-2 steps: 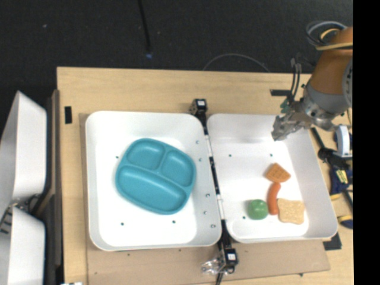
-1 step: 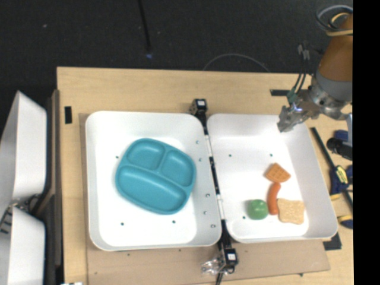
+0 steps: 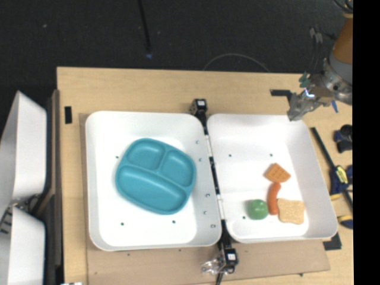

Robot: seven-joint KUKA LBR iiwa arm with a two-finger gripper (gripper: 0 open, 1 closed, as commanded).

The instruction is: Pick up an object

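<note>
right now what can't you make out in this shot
- Gripper, camera view: too small and blurred to judge its fingers.
- Arm: cut off by the right edge.
- Green item in the right bin: too small to identify.

A pale wooden tabletop (image 3: 142, 85) is carrying two shallow white bins lying side by side, the left bin (image 3: 101, 218) holding a teal divided plate (image 3: 155, 175), the right bin (image 3: 249, 135) touching it along a black clamped seam (image 3: 209, 159), while a thin cable (image 3: 142, 19) is trailing across the dark floor behind.
</note>
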